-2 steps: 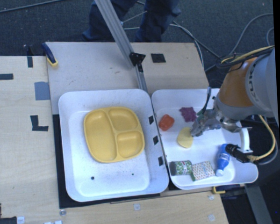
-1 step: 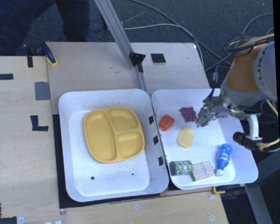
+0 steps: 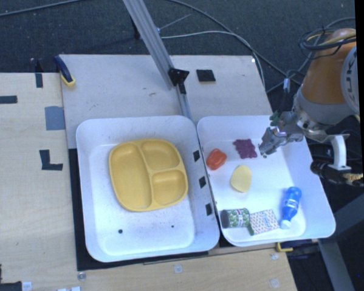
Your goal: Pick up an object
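Nearest the camera, along the lower edge of the right bin (image 3: 314,226), lie a small green-and-white packet (image 3: 236,217) and, touching it on the right, a pale patterned pouch (image 3: 263,221). Just beside the pouch a blue plastic bottle (image 3: 290,206) with a white cap lies tilted on the bin floor.

At the bin's upper right the gripper (image 3: 269,144) hangs over the floor near the right wall, carried by the grey arm (image 3: 325,98) with its orange band, which reaches in from the right. Whether the gripper is spread or pressed together cannot be told; nothing visible sits between its tips. Just to its left lies a purple bunch of toy grapes (image 3: 245,147), close to the gripper but apart from it. Further left, near the wall shared by the bins, sits a small orange-red toy fruit (image 3: 216,159). Below the grapes, toward the middle of the bin, rests a pale yellow lemon-like fruit (image 3: 241,179).

Beyond these, the left bin (image 3: 89,177) holds a yellow divided plate (image 3: 148,173) with three compartments, lying flat in its upper half. A grey metal bar (image 3: 155,43) slants across the bench above the bins.
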Available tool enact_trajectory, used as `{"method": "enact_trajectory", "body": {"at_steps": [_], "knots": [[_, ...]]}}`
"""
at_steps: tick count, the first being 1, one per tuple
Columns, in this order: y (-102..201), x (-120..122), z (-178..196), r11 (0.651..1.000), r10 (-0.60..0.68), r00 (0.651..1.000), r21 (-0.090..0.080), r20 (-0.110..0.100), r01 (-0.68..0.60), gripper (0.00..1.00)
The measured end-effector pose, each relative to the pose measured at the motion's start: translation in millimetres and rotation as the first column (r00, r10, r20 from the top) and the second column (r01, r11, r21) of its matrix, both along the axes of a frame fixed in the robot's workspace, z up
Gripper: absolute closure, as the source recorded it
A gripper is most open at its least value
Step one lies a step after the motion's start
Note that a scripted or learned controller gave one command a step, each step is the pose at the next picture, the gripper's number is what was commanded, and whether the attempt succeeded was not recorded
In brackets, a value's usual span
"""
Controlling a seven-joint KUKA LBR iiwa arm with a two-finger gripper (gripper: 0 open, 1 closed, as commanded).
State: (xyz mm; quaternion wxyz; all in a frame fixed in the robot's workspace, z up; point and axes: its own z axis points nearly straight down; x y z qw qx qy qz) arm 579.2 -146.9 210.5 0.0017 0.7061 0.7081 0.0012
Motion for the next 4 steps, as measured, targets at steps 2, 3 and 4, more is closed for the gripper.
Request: {"method": "enact_trajectory", "body": {"at_steps": [2, 3, 4], "knots": [[47, -19, 31, 1.0, 0.002, 1.0, 0.002, -0.007, -0.002, 1.0], [94, -32, 19, 1.0, 0.002, 1.0, 0.001, -0.008, -0.002, 1.0], [140, -41, 25, 1.0, 0.004, 1.0, 0.002, -0.007, -0.004, 1.0]]}}
